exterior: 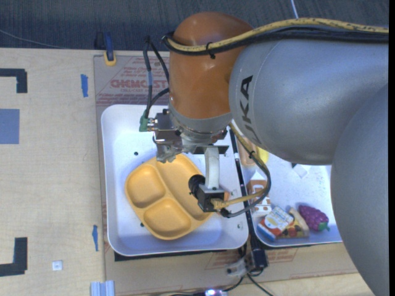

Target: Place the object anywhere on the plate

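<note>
Bench (49,165): tan, blue tape marks (84,85); dark carpet (62,5) behind. Left bin (117,140): yellow plate (154,196). Right bin (284,187): mostly behind arm (308,91). Gripper (166,153): opening indiscernible under wrist.

The plate (154,199) is yellow-orange with rounded corners, split into 3 shallow compartments. It lies flat and right way up in the left bin (117,165), turned at a slant, its right part covered from above.
</note>
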You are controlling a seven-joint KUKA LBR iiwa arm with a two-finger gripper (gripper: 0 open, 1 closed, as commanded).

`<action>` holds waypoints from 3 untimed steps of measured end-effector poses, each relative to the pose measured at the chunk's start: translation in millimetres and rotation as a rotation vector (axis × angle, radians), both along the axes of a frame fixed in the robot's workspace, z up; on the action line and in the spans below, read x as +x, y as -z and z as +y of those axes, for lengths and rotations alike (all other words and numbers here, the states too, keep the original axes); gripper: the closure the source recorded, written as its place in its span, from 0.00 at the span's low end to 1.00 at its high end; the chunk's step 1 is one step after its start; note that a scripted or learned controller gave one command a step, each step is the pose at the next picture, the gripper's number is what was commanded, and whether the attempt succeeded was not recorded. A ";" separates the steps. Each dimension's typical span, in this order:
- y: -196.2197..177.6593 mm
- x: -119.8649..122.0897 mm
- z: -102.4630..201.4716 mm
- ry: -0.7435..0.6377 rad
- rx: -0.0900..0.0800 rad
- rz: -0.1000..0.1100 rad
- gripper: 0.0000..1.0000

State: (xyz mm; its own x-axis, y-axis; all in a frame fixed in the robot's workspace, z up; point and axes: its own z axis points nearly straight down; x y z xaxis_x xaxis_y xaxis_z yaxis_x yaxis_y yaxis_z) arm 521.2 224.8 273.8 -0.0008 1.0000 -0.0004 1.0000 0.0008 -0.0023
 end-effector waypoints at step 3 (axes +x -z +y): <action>-94.8 93.8 -13.7 0.000 0.001 -0.006 1.00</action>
State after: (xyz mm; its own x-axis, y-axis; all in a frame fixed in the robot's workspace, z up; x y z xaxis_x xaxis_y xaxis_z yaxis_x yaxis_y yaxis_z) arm 615.0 211.0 368.6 -0.0011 1.0000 0.0007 1.0000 0.0011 0.0039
